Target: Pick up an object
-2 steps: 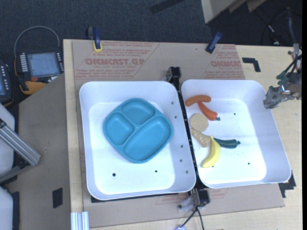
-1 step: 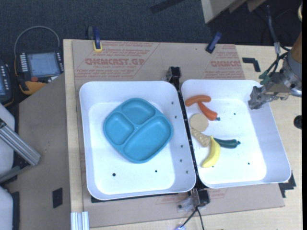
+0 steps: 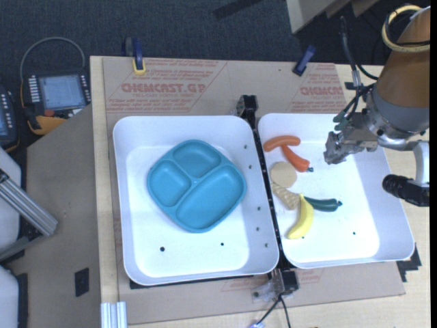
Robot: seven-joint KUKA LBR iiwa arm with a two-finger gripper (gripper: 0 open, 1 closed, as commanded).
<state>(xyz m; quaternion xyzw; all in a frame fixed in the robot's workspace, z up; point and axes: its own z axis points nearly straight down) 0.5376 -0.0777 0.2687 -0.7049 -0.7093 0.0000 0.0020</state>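
In the right bin (image 3: pixel 362 244) lie an orange sausage (image 3: pixel 281 142), an orange carrot (image 3: pixel 296 158), a beige round cookie (image 3: pixel 283 175), a tan waffle piece (image 3: pixel 287 197), a yellow banana (image 3: pixel 301 219) and a dark green pepper (image 3: pixel 322 203). My gripper (image 3: pixel 336 150) hangs over the right bin's upper right part, to the right of the carrot and above the pepper. Nothing shows between its tips.
The left bin (image 3: pixel 136 244) holds a blue sectioned plate (image 3: pixel 196 184) in its middle. A black clamp (image 3: pixel 247 106) sits at the far end of the seam between the bins. A teach pendant (image 3: pixel 60 91) lies off the bench at the far left.
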